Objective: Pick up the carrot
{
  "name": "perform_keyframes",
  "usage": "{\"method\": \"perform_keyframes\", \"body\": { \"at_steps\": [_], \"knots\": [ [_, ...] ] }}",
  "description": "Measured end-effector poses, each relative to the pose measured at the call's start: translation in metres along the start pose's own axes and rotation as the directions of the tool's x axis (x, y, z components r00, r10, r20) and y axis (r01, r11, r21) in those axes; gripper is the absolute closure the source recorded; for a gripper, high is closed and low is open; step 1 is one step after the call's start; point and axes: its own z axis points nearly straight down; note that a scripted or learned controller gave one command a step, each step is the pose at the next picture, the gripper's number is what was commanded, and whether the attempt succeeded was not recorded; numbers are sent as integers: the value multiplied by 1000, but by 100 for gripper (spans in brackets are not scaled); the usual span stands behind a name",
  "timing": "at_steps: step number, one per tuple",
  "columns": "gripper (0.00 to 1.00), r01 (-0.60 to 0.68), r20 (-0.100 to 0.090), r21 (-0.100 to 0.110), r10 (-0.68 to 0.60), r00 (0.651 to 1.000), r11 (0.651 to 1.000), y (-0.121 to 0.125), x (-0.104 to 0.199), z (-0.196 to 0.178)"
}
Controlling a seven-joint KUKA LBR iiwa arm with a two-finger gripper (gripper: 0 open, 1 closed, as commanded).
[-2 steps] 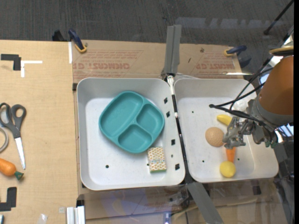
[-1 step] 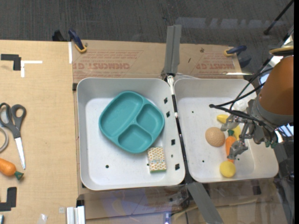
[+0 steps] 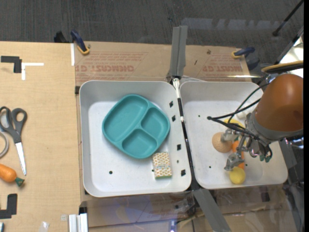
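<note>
One hand [image 3: 235, 159] low over right bin [image 3: 203, 129], by orange carrot [image 3: 236, 147].

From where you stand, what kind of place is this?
Probably a robot test lab: two white bins sit clamped on a wooden workbench, a robot arm reaches in, and scissors lie nearby.

1 fixed camera looks down aslant on 2 bins [image 3: 87, 129].
</note>
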Motion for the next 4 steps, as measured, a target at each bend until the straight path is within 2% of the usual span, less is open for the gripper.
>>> {"method": "perform_keyframes", "body": {
  "at_steps": [1,2,3,4],
  "knots": [
    [100,2,14,1,-2,1000,1000,0,-5,-11],
    [100,528,-12,-10,-528,849,849,-34,22,3],
    [100,798,-7,-15,-798,602,602,-81,3,8],
    [100,571,-11,-12,-571,821,821,-20,4,-104]
  ]
}}
